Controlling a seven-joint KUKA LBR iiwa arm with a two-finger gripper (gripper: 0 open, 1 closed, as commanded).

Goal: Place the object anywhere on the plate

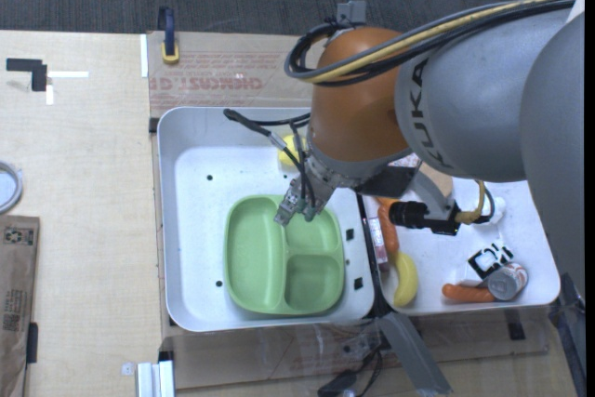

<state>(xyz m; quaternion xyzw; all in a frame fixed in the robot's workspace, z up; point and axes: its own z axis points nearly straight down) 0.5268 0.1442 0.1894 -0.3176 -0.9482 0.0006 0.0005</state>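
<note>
A light green plate (279, 260) with divided sections lies in the left white bin (191, 200), toward its front right. My gripper (297, 207) hangs over the plate's back edge, near the divider ridge. The orange wrist and grey arm cover much of the bin's back right corner. A small yellow object (287, 152) peeks out from behind the wrist, near the bin's back right. I see nothing lying on the plate's visible surface.
The right bin (535, 242) holds a banana (405, 279), a carrot (468, 293), a metal can (507, 282) and a reddish item (389, 232) by the divider wall. A black cable (246, 119) lies across the left bin's back rim. Cardboard sits behind the bins.
</note>
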